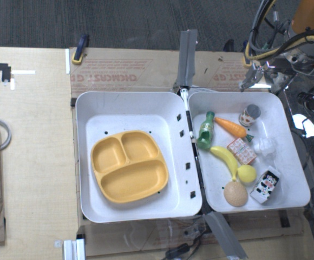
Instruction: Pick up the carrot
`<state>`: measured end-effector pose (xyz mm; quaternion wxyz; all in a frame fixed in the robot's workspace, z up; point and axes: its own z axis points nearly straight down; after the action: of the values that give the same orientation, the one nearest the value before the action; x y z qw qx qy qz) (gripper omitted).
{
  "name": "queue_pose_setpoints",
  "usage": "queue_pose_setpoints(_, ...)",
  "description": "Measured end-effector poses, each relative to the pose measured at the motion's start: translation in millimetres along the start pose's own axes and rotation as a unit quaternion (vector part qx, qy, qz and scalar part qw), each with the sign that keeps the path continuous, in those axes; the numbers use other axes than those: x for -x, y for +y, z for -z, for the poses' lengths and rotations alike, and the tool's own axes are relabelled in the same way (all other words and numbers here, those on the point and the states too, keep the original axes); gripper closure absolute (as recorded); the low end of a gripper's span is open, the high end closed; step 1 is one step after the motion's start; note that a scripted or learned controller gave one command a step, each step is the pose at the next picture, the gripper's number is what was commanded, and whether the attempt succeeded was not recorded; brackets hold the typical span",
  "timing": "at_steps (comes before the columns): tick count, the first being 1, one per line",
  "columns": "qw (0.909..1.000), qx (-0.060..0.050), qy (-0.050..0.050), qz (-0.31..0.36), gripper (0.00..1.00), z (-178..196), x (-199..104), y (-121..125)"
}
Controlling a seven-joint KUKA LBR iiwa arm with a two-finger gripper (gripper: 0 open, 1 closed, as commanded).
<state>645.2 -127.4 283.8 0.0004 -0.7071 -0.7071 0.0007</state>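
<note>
From the camera above the bench (32, 145), I see the carrot (231, 127) lying in the right bin (287, 145), in its far half, a little toward the middle; its long axis runs at a slant, the thin orange tip pointing toward the bin's far-left corner and the thick end, with a bit of green, toward the right wall; a green bottle (205, 130) lies just beside its tip, and a small round can (250, 113) sits just beyond its thick end; a red-and-white packet (242, 150) lies near it on the front side, with a banana (225, 159), a lemon (246, 174), a tan egg-like ball (235, 194) and a small cow-printed carton (266, 186) toward the front edge; the left bin (86, 161) carries a yellow divided plate (129, 166); my gripper (260, 77) hangs over the far-right corner of the right bin, well apart from the carrot, with nothing in it; I cannot tell how it is set.
</note>
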Motion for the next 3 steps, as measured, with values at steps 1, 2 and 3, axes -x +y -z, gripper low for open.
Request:
queue_pose_setpoints(1, 0.9962, 0.000, 0.000, 0.087, 0.00, -130.6, 3.1, -11.8)
queue_pose_setpoints(2, 0.9837, 0.002, -0.001, 0.180, 0.00, -161.7, -2.9, -11.0)
queue_pose_setpoints(3, 0.9668, 0.002, -0.001, 0.256, 0.00, -191.4, 31.8, -6.2)
